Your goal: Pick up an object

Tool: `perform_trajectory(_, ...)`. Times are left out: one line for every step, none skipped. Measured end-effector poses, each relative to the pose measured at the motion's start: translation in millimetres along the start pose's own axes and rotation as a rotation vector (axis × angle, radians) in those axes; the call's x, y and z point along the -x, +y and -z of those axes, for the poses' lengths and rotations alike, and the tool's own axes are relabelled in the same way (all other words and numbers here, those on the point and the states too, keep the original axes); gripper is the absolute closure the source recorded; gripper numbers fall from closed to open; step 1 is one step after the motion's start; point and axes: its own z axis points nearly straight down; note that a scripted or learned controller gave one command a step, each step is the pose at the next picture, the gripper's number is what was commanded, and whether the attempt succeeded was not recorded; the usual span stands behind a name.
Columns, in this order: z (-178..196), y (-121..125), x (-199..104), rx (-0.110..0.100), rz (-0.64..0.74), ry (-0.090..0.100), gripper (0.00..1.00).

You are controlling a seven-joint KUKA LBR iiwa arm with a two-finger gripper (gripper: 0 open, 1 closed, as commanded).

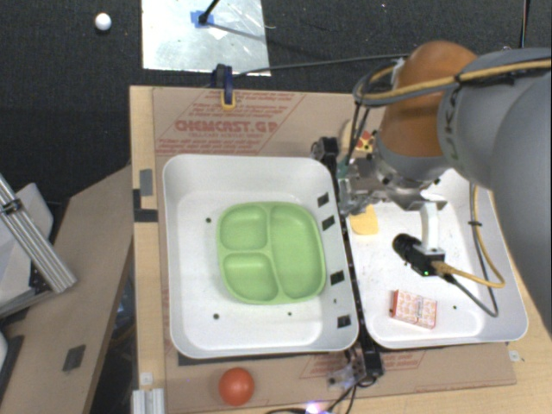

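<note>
Hanging over the far left corner of the right bin, the claw sits close to the wall shared with the left bin. The wrist hides it, so I cannot tell how wide it stands or whether it grips anything. A yellow piece lies just beside it on the near side, hard by that shared wall. A packet rests near the bin's front edge, well apart from the claw, with bare floor around it. In the left bin a green plate takes the middle, with a white margin on every side. Both bins stand on cardboard. An orange ball sits at its front edge and a blue clamp at its far edge. Beyond are a foil sheet and a white ball on dark ground.
</note>
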Motion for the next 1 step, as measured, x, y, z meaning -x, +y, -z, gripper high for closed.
perform_trajectory(-3.7,24.8,-44.0,0.001,-0.001,0.000,1.00)
